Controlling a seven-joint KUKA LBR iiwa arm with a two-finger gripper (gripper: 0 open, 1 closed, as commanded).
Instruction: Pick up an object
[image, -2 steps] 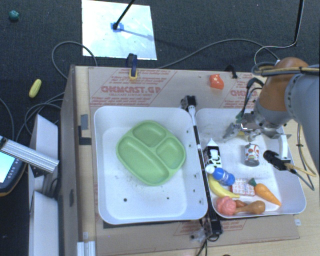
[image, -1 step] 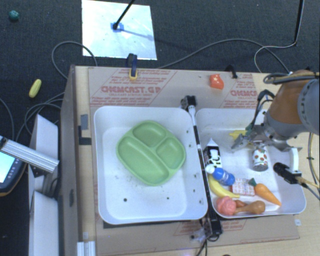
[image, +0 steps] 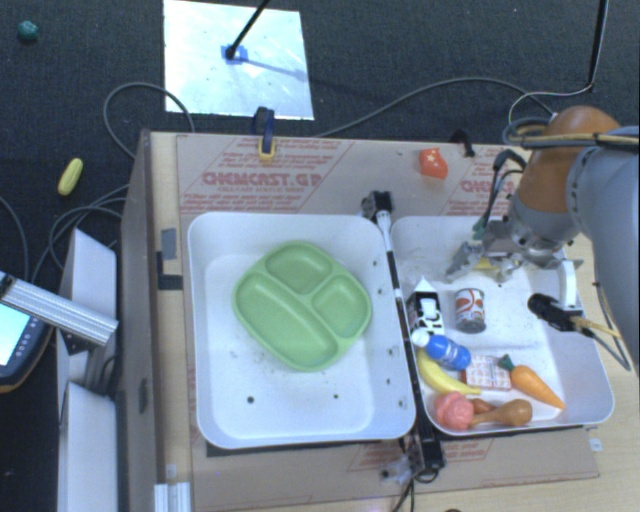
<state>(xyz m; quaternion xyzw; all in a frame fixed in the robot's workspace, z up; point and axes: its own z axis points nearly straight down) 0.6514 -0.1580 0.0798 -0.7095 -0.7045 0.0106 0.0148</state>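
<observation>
From above, the gripper (image: 488, 257) hovers low in the right bin (image: 590, 345), fingers spread wide, holding nothing. The can (image: 470, 309) stands just below it (carrot (image: 534, 382), banana (image: 443, 377) nearer the front). Green tray (image: 301, 304) fills the left bin (image: 215, 340).

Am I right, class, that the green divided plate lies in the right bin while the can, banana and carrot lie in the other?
Not quite. The camera view shows the green divided plate in the left bin; the can, banana and carrot lie in the right bin.
</observation>
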